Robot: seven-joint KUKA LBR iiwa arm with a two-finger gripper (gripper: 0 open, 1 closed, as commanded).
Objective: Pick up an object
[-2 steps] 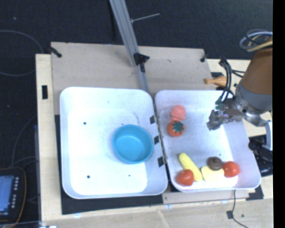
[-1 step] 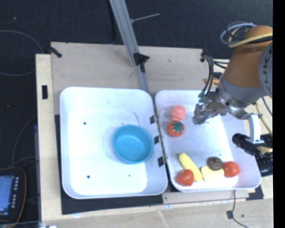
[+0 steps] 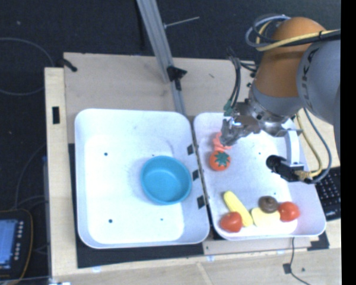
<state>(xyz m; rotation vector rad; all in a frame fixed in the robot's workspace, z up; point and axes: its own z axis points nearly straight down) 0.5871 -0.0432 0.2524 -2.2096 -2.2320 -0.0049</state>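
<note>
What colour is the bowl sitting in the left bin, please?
The bowl is light blue, seen clearly in the camera view against the white left bin.

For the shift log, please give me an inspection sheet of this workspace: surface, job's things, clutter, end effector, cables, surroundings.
Surface: wooden bench bearing left bin and right bin.
Job's things: strawberry-like toy in the right bin's upper left; banana, two red pieces, brown piece and pale yellow piece along its near edge.
Clutter: blue bowl in the left bin.
End effector: just above the strawberry-like toy; finger state unclear.
Cables: loops over the orange band; wires beside the right bin.
Surroundings: metal pole, screen, dark floor.
</note>
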